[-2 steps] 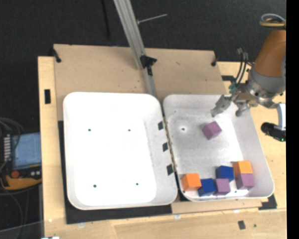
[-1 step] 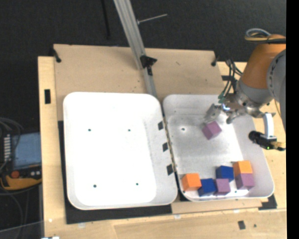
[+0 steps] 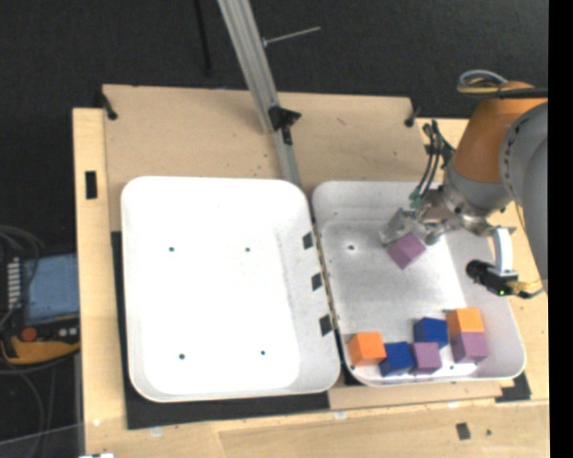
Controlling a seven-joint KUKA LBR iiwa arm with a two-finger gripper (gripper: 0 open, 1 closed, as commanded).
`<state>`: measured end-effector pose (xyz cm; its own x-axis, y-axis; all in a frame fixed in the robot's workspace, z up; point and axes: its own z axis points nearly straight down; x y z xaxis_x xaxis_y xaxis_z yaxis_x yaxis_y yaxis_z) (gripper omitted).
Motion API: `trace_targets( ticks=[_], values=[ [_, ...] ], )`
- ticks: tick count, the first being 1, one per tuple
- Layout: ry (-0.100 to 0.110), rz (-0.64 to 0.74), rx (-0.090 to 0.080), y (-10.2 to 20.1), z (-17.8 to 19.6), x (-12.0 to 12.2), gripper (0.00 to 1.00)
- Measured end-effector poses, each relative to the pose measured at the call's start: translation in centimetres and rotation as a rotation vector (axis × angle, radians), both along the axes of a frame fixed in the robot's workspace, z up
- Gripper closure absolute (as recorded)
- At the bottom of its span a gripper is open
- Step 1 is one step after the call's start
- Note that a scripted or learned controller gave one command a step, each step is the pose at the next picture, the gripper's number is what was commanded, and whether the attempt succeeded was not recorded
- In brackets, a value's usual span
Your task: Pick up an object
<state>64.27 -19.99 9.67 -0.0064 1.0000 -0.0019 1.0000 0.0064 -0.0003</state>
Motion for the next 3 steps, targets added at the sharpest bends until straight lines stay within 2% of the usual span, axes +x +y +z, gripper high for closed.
trace_targets(
  ticks=[1,3],
  values=[
    [-0.005,0.002,-0.003,-0.2,1.3,0.1,1.00],
    [-0.009,-0.006,-0.001,0.0,12.2,-1.2,1.00]
  ],
)
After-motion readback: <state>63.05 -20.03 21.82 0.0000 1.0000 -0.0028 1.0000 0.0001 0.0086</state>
